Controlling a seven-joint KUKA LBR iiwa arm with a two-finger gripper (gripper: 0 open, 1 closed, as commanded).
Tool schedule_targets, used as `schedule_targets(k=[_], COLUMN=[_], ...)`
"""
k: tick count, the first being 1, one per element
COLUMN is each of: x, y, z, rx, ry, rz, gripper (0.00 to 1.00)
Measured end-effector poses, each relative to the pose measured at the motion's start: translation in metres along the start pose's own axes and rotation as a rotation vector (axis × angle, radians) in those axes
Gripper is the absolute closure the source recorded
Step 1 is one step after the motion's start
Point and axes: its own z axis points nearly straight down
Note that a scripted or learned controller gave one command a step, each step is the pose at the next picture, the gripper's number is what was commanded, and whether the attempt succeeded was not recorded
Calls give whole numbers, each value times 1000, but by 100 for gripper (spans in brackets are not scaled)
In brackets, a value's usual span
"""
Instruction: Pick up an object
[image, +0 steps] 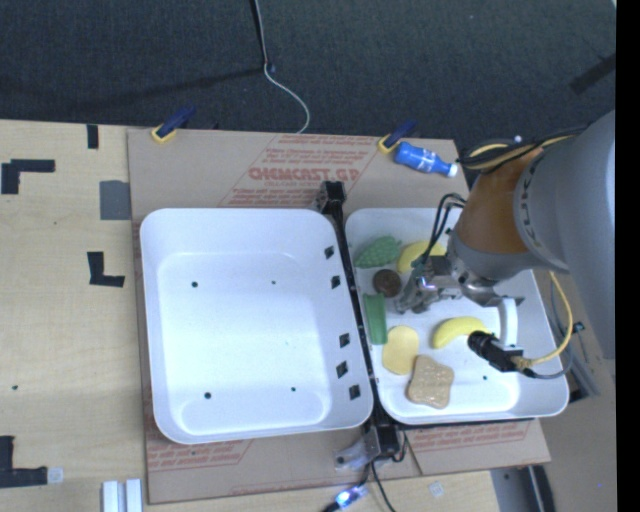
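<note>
While the arm (520, 215) is reached in from the right, objects are seen clustered in the right bin (540, 400): tan biscuit-like piece (430, 382) nearest, then pale yellow disc (401, 350), banana (458, 331), green stick (374, 318). Gripper (418, 290) is lowered just beside a brown round object (386, 282); jaw state cannot be told. Farther back, a green leafy item (378, 251) is seen. Left bin (160, 300) is alongside.

Crowded right bin, open left bin

The shallow white left bin (240, 320) lies bare; the white right bin (540, 400) is crowded by the grey arm (520, 215), yellow banana-shaped piece (458, 330) and tan block (431, 382).
</note>
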Motion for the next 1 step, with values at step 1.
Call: schedule_targets(k=[1], x=[-50], y=[-15], z=[-1], rx=[-5], ry=[0], rz=[3], gripper=[100])
